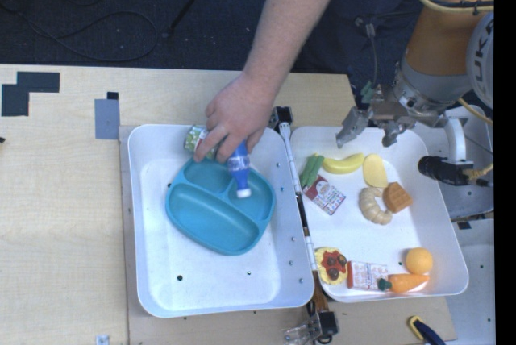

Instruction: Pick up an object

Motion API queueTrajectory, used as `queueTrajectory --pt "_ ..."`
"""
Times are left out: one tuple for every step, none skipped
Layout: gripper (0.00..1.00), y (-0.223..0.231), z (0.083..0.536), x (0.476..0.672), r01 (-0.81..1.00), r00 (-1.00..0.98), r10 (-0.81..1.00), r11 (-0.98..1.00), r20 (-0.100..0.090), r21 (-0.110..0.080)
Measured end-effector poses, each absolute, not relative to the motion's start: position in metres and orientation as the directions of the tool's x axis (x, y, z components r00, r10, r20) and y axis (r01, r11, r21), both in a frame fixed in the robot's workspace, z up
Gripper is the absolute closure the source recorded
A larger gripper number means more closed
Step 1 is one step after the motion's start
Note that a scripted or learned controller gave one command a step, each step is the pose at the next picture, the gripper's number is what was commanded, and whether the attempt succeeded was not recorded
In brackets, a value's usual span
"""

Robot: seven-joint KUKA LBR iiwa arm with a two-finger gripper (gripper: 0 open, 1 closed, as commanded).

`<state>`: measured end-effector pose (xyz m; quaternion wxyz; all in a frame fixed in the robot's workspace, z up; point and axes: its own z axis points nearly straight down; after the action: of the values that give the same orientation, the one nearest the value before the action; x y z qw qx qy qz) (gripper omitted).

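Observation:
My gripper (372, 132) hangs over the far edge of the right bin (446, 230), its two fingers spread open with nothing between them. Just below it lie a yellow banana (343, 164) and a yellow piece (375, 171). Further into that bin are a green pod (311, 169), a small red-and-white packet (326, 196), a tan croissant (374, 205), a brown block (397, 197), an orange (418, 260), a carrot (407, 283), a pizza slice (331, 264) and a small carton (368, 276).
A person's arm (278, 53) reaches in from the top; the hand (234, 119) holds a blue-and-white bottle (240, 171) over a blue divided plate (219, 208) in the left bin (145, 255). A green item (194, 139) sits under the hand.

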<state>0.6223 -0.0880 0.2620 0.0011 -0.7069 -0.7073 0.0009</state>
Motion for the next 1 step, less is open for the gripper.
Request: queueTrajectory --pt "0.00 -0.0598 0.1864 0.6430 1.000 0.000 1.000 0.000 0.000 -0.005"
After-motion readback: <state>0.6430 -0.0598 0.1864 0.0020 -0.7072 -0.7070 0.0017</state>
